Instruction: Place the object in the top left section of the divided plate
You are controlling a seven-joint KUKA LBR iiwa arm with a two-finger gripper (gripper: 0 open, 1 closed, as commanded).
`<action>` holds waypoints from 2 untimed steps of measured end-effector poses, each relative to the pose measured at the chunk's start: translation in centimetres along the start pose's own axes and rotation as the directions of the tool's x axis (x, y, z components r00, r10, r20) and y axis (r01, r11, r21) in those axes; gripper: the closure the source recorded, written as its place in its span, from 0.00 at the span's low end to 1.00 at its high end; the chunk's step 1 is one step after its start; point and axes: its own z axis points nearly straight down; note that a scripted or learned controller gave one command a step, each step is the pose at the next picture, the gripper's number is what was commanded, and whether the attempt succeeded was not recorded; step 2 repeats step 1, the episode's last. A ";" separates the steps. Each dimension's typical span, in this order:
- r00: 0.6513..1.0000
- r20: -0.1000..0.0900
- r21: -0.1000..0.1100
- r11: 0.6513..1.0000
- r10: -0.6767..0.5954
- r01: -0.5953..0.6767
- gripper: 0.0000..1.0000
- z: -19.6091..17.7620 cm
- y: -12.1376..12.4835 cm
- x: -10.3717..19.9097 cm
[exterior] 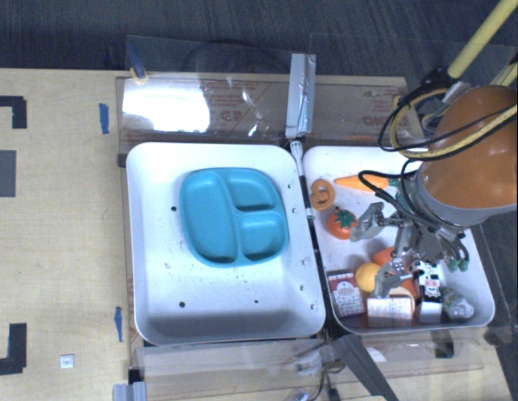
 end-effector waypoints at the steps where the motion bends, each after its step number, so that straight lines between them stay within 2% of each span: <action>1: 0.981 0.010 0.002 0.981 -0.196 0.196 0.00 -10.9 5.3 -2.9; 2: 0.981 0.010 0.002 0.981 -0.196 0.196 0.00 -10.9 5.3 -2.9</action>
